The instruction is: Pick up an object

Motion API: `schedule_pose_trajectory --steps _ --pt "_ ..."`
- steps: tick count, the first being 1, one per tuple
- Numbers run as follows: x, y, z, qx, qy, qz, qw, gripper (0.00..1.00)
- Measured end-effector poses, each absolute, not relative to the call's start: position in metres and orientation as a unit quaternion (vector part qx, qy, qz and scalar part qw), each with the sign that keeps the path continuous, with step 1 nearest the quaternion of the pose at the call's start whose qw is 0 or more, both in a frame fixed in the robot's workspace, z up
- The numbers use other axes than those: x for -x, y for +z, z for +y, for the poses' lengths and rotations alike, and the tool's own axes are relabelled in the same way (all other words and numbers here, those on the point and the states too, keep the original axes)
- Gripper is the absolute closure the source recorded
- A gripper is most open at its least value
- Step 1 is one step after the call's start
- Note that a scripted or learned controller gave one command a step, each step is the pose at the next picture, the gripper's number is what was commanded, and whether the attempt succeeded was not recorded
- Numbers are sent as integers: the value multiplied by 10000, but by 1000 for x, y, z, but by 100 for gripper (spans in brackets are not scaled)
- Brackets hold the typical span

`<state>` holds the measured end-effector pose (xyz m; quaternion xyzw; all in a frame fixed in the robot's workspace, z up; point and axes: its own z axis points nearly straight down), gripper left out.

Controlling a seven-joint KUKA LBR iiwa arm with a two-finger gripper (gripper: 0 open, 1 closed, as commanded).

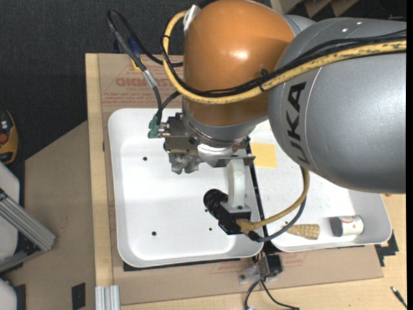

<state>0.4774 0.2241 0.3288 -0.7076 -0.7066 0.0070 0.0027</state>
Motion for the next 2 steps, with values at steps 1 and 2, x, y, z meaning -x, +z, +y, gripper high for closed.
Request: schedule_pose_trajectory --steps 1,2 --pt "-480 437 225 7064 -65 -7077 -21 100" --pt "-477 309 224 7078 70 -7064 26 100"
